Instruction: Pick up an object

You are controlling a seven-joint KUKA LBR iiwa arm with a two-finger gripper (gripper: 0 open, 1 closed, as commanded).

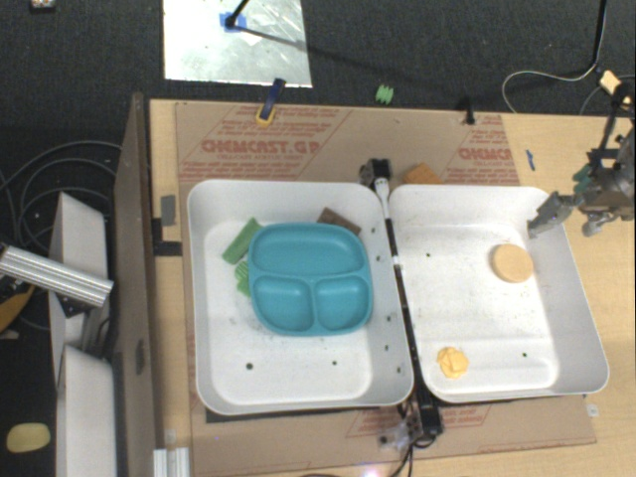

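In the right bin (556, 361) a round tan disc (513, 262) lies near the far right wall, and a small lumpy yellow piece (453, 362) rests near the front. My gripper (570, 219) hangs over that bin's far right corner, just above and to the right of the disc, not touching it. It is open, its two grey fingers spread apart with nothing between them. The left bin (214, 366) holds a blue divided plate (308, 278), green pieces (239, 241) tucked at the plate's left edge, and a brown block (339, 221) behind it.
A small orange block (421, 175) lies on the cardboard behind the bins. A black divider strip (395, 266) runs between the two bins. Cables trail over the bench at the far right (537, 78).
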